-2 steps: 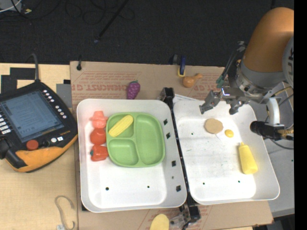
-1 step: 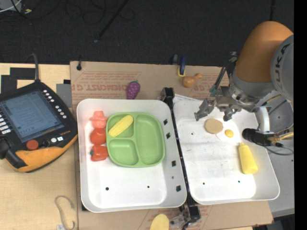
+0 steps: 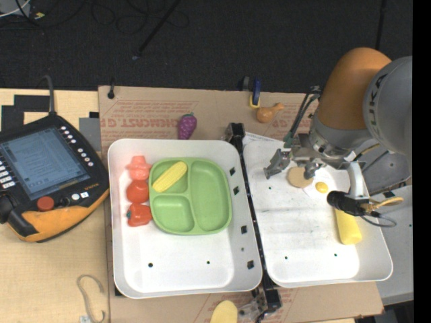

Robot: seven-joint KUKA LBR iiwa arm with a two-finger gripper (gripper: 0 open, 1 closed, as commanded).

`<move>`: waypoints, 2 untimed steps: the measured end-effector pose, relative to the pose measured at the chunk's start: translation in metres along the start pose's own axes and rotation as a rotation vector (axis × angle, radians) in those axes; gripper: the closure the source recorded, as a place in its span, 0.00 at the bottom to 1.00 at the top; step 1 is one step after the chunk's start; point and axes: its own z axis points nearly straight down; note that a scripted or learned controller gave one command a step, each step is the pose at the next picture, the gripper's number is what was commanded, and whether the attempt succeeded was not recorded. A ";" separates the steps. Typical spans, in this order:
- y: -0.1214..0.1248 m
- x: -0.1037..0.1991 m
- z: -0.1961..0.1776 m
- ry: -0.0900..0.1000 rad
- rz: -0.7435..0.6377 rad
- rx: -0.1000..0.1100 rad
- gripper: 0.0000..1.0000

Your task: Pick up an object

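In the right bin (image 3: 303, 261), my gripper (image 3: 293, 169) hangs low over the far part, and its two grey fingers (image 3: 275, 164) are spread open. A tan round disc (image 3: 297, 177) lies on the bin floor just below and between the fingertips; I cannot tell whether they touch it. A white fried-egg piece with a yellow yolk (image 3: 322, 186) sits just to its right. A yellow cylinder (image 3: 348, 229) lies farther toward the front right.
The left bin (image 3: 175, 274) holds a green divided plate (image 3: 202, 200) with a yellow corn cob (image 3: 168, 175), and pink and red toy foods (image 3: 137, 190) beside it. Purple grapes (image 3: 187, 124) and a tan toy (image 3: 269, 112) lie behind the bins. A teach pendant (image 3: 47, 173) sits at far left.
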 end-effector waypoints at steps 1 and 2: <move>-0.009 -0.004 0.053 0.000 0.001 0.001 0.00; -0.010 -0.001 0.100 0.000 0.001 -0.001 0.00</move>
